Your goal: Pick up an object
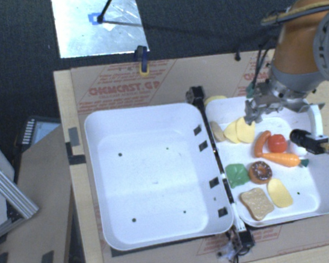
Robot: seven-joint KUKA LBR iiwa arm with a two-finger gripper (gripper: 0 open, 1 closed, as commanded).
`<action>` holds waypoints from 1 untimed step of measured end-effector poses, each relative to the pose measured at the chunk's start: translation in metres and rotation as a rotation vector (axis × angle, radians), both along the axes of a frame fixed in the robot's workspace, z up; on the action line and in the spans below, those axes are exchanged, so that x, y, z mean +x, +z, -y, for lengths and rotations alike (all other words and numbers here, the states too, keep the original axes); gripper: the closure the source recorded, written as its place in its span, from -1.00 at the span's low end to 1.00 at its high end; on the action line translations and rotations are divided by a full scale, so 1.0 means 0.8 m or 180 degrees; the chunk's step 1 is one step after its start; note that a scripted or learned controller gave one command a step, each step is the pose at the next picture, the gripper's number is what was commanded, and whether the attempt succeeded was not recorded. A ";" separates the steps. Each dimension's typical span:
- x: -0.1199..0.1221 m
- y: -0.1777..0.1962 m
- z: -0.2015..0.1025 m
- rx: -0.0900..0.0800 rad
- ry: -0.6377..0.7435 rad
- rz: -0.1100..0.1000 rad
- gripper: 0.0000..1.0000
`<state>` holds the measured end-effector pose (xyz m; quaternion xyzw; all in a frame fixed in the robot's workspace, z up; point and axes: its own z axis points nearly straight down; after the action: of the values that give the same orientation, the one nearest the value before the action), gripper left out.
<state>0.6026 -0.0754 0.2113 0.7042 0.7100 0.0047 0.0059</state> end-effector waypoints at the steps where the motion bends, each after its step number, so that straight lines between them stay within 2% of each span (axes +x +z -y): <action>1: 0.045 -0.034 -0.027 0.0005 -0.0003 -0.0036 1.00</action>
<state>0.6384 -0.0541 0.1838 0.7046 0.7096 0.0013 0.0012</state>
